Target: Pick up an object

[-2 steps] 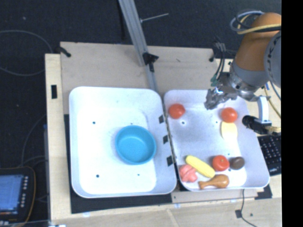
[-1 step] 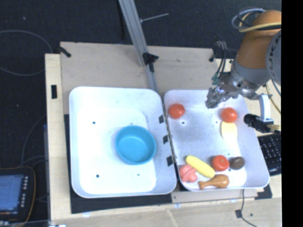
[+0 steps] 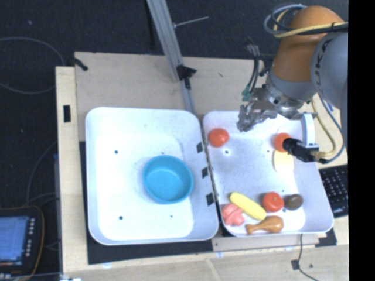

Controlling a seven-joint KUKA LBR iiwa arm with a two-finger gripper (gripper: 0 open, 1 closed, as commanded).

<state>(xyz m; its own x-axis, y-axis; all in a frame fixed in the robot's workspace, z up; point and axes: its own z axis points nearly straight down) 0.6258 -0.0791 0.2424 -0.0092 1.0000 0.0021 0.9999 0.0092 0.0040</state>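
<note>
My gripper [image 3: 246, 122] hangs over the far edge of the right bin [image 3: 258, 157], with nothing seen between its fingers. A red-orange tomato [image 3: 218, 137] lies just left and in front of it. Another red piece [image 3: 282, 141] sits at the bin's right side, above a pale yellow slice [image 3: 283, 161]. Along the near edge lie a yellow banana [image 3: 248, 205], a pink piece [image 3: 232, 214], a red tomato [image 3: 272, 201], a brown ball [image 3: 292, 201] and a brown drumstick [image 3: 266, 225].
The left bin [image 3: 117, 133] holds a blue bowl [image 3: 168, 178] near its middle. A grey metal pole [image 3: 167, 37] slants up from between the bins. A keyboard [image 3: 335, 186] lies at the right, a small screen [image 3: 16, 239] at the lower left.
</note>
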